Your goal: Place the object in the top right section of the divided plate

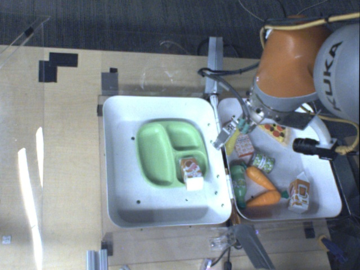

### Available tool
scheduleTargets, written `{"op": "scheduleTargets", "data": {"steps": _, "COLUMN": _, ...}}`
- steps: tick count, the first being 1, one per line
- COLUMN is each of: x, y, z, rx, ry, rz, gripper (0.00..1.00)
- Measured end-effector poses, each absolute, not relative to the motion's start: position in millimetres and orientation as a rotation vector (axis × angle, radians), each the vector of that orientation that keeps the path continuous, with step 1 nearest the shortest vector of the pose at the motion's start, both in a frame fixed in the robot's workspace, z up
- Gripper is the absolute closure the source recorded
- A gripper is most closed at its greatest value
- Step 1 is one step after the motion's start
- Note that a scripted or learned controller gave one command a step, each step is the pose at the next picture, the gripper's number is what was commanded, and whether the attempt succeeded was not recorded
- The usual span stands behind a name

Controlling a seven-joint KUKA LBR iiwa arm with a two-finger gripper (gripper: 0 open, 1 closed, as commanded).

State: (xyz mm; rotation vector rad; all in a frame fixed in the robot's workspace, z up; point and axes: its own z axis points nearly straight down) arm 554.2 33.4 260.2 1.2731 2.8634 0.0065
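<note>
Carton (191, 173) first: you'll see the gripper (228, 133) hangs above the rim between the two bins, and whether its jaws are open or closed can't be told. That small juice carton lies in the lower right section of the green divided plate (160, 156), inside the left bin (124, 207). Your right bin (332, 207) holds two carrots (261, 187), another carton (299, 194) and a small can (262, 162).

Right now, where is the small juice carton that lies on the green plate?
The juice carton lies in the lower right section of the green divided plate, in the left bin, near the wall shared with the right bin.
</note>
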Motion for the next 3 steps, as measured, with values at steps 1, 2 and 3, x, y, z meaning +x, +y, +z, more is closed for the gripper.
{"op": "scheduleTargets", "data": {"steps": 1, "x": 619.3, "y": 18, "z": 330, "rx": 1.202, "ry": 2.892, "rz": 0.008, "gripper": 0.00}}
{"op": "scheduleTargets", "data": {"steps": 2, "x": 661.3, "y": -14, "z": 308, "rx": 0.951, "ry": 2.982, "rz": 0.005, "gripper": 0.00}}
{"op": "scheduleTargets", "data": {"steps": 3, "x": 660.0, "y": -36, "z": 376, "rx": 0.900, "ry": 2.996, "rz": 0.005, "gripper": 0.00}}
